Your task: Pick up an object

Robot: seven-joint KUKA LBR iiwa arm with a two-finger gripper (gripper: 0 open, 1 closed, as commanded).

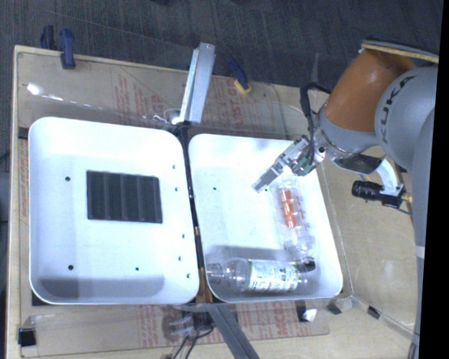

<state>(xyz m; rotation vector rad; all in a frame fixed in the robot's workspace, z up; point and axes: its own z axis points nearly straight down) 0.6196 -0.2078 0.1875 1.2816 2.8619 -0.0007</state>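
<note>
We see our gripper (268, 178), fingers seemingly shut on nothing, poised just above the orange-labelled bottle (291, 216), whose long axis runs toward the right bin's (207, 212) near wall.

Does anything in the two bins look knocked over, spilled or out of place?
Nothing spilled. Two clear bottles lie on their sides in the right bin: one with an orange label, one along the near wall. The left bin holds a dark ribbed panel.

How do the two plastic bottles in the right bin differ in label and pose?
The orange-labelled bottle lies lengthwise along the bin's right side, near the gripper; the white-labelled bottle lies crosswise along the near wall of the right bin and looks larger. Both are clear plastic, lying down.
</note>
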